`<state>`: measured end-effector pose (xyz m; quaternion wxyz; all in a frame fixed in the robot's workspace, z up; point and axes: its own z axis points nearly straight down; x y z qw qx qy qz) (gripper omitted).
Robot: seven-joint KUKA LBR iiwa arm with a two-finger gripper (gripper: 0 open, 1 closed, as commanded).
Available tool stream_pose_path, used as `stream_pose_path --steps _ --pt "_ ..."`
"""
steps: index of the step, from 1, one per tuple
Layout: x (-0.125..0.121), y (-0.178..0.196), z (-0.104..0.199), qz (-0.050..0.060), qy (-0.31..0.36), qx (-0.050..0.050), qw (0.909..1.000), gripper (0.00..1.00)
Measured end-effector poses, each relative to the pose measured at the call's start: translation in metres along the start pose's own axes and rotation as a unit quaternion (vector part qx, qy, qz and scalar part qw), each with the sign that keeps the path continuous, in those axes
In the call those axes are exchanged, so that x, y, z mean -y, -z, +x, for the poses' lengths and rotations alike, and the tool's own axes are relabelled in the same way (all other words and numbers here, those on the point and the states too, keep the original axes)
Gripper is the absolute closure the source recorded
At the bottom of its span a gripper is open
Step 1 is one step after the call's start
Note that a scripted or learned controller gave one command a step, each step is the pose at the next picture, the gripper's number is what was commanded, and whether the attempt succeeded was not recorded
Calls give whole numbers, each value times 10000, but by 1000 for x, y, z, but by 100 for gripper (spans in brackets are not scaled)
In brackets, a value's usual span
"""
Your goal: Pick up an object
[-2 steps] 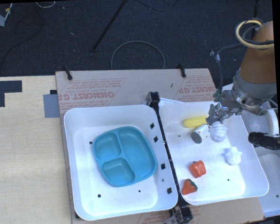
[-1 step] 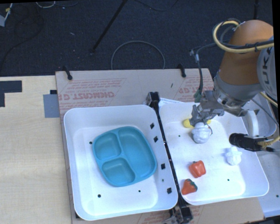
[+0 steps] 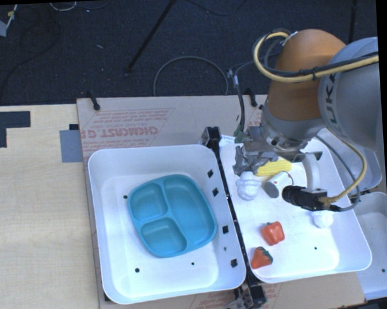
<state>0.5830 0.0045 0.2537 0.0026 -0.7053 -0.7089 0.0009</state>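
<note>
My gripper (image 3: pixel 248 167) hangs low over the far left part of the right bin (image 3: pixel 347 262), close to the divider. A white rounded object (image 3: pixel 247 188) lies directly under and just in front of it; I cannot tell whether they touch. A yellow object (image 3: pixel 273 168) lies at the gripper's right side, with a small grey piece (image 3: pixel 271 189) below it. Nearer the front lie a red pepper (image 3: pixel 272 232) and an orange-red item (image 3: pixel 260 258). A small white object (image 3: pixel 323 220) sits toward the right.
The left bin (image 3: pixel 116 279) holds a blue divided plate (image 3: pixel 171 214). A black divider rail (image 3: pixel 224 201) runs between the two bins. The arm's grey and orange body (image 3: pixel 313 78) looms over the far right of the right bin.
</note>
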Motion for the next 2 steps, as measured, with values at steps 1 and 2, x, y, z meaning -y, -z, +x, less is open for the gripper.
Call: stream_pose_path --steps 1,2 --pt "-1 0 50 -8 -5 4 10000 100" --pt "-4 -5 105 -10 -7 8 10000 100"
